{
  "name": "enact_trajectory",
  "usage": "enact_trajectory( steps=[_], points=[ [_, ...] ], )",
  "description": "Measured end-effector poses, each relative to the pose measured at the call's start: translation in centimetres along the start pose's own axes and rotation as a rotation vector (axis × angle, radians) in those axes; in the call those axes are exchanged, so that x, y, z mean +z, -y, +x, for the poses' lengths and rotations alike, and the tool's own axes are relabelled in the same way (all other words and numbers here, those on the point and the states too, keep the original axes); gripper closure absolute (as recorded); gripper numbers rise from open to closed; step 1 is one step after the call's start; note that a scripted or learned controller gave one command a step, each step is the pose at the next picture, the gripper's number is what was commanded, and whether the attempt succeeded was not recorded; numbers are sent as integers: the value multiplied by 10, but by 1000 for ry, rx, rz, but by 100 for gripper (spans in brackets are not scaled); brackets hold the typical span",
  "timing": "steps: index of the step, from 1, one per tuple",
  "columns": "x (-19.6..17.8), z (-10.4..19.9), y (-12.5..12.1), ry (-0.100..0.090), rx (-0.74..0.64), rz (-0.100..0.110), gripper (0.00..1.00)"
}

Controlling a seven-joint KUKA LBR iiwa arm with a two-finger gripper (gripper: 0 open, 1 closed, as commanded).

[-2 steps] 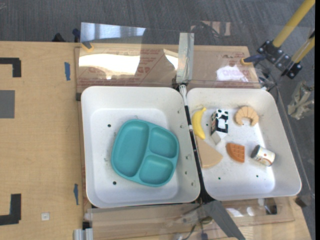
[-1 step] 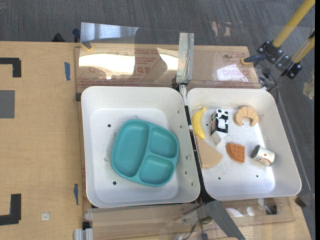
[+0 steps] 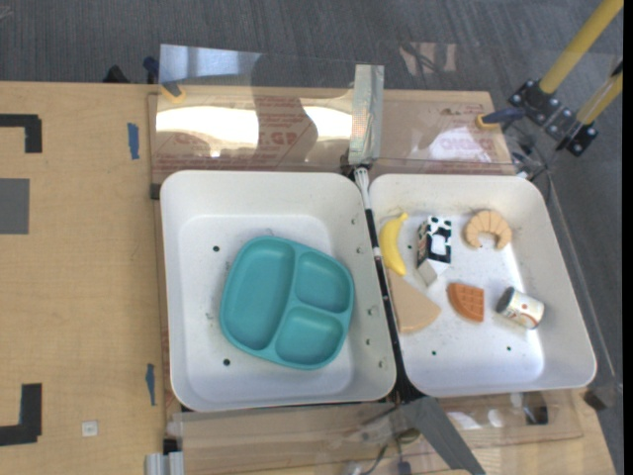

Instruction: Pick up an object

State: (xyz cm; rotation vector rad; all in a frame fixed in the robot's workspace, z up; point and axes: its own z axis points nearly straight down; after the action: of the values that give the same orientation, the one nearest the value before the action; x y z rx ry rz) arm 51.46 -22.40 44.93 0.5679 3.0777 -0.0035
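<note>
End effector grip: you cannot tell whether it is released or clenched. Your candidates lie loose in the right bin (image 3: 572, 362): nearest you a tan wedge (image 3: 415, 311), an orange piece (image 3: 467, 301) and a small white cup (image 3: 521, 308) on its side; farther back a banana (image 3: 395, 242), a black-and-white block (image 3: 435, 240) and a croissant (image 3: 489, 229). A teal divided plate (image 3: 287, 302) sits in the left bin (image 3: 186, 379).
</note>
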Motion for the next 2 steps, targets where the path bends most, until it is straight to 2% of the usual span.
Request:
enact_trajectory(
  steps=[1, 2],
  points=[
    [-39, 32, 12, 0, 433, 1, 100],
    [-38, 31, 12, -3, 432, 2, 0]
  ],
)
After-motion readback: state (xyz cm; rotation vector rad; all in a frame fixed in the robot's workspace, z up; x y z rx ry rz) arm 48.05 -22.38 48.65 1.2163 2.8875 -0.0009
